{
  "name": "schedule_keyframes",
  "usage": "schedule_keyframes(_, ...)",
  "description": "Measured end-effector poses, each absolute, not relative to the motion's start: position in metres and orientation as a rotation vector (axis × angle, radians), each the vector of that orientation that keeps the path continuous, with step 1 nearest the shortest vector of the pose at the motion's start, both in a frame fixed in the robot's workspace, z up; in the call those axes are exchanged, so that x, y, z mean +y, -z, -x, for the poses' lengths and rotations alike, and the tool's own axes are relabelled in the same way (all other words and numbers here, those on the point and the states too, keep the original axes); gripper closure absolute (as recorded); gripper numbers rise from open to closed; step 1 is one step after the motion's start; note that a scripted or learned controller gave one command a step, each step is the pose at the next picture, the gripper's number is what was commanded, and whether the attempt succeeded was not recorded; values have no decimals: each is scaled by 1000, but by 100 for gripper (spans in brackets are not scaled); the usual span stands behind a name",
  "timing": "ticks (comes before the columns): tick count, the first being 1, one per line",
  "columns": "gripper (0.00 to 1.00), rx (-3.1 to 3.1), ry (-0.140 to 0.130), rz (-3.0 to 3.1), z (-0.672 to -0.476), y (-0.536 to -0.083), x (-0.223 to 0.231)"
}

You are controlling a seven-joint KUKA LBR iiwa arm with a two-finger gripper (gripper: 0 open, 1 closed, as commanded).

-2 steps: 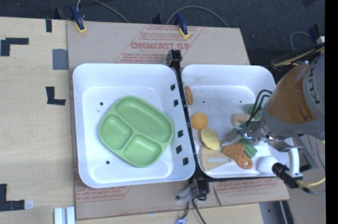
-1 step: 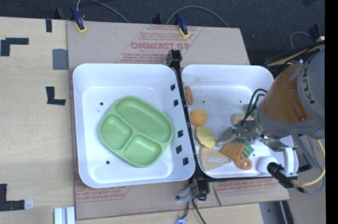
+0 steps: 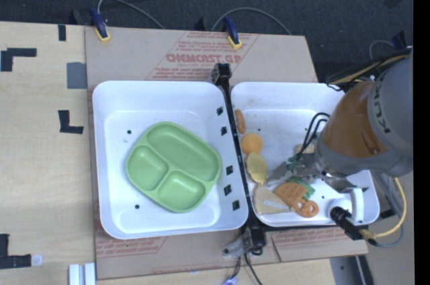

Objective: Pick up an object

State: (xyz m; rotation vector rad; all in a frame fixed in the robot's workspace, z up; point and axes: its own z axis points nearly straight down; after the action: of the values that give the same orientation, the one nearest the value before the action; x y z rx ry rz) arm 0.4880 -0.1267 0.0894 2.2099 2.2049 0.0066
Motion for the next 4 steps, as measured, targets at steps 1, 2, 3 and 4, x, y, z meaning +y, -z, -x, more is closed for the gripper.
schedule_keyframes(1, 0, 2211, -9, -2210, -488, -89, -129)
schedule_keyframes(2, 0, 2221, -3, -2217, -585, -87, -120)
schedule_keyframes(3, 0, 2223, -2, -2217, -636, -85, -95)
schedule_keyframes(4, 0, 2243, 22, -2234, -664, -84, -95)
